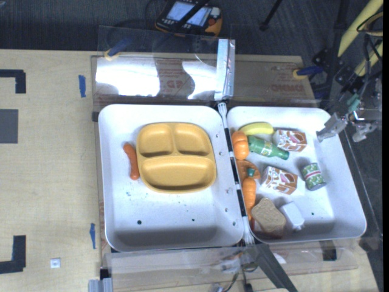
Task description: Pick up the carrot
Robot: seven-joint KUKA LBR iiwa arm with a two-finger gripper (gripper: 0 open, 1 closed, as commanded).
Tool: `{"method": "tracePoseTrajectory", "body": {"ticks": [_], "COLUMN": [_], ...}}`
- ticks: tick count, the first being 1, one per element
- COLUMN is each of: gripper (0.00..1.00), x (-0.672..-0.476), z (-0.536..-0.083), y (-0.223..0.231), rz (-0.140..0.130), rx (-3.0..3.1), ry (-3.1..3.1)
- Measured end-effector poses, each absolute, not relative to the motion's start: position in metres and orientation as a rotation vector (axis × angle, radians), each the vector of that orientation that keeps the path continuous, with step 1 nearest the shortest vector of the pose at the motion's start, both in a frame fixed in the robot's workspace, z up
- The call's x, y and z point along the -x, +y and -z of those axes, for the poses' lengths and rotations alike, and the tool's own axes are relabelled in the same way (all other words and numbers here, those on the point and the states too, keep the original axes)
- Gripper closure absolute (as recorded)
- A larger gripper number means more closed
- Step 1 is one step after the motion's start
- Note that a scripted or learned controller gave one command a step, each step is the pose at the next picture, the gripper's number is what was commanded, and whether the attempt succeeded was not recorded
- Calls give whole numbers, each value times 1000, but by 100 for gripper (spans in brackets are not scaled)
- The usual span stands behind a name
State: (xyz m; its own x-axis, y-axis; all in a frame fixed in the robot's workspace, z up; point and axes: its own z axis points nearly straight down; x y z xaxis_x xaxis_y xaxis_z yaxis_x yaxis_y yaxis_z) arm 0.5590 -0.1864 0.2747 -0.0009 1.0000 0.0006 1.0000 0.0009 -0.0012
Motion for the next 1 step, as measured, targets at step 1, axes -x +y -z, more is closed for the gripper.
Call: {"method": "tracePoseTrajectory", "body": {"ticks": [1], "gripper": [100], "x": [-560], "z": [-285], "y": [-186], "rz": [1], "rx": [2221], "ry": [-2225]}}
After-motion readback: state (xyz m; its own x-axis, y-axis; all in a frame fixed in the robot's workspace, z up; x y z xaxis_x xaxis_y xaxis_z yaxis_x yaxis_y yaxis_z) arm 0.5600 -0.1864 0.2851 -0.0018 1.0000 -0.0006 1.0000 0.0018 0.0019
